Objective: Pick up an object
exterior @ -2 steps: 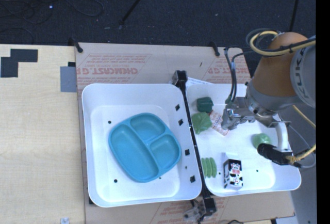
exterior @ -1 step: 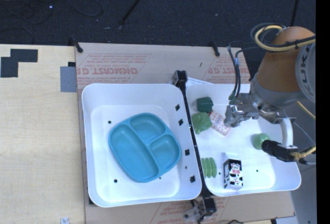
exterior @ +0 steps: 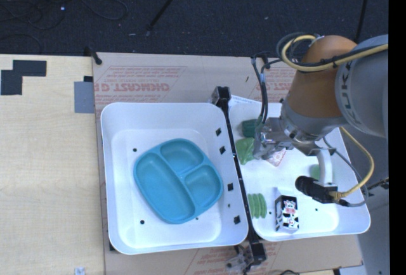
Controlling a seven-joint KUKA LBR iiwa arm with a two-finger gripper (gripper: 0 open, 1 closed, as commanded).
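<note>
The arm's fingers (exterior: 271, 148), grip indiscernible, crowd the right bin's (exterior: 355, 224) left wall near green items (exterior: 245, 149).

Blue divided plate (exterior: 177, 180) smooth glossy plastic; white bins (exterior: 120, 229) matt plastic; bench (exterior: 44, 172) pale wood.

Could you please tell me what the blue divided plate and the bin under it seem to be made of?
Blue divided plate: probably moulded plastic, matte to satin, with even colour and soft rounded ridges between compartments. Left white bin: likely thin formed plastic, smooth and slightly glossy, with rounded corners and a rolled rim.
</note>
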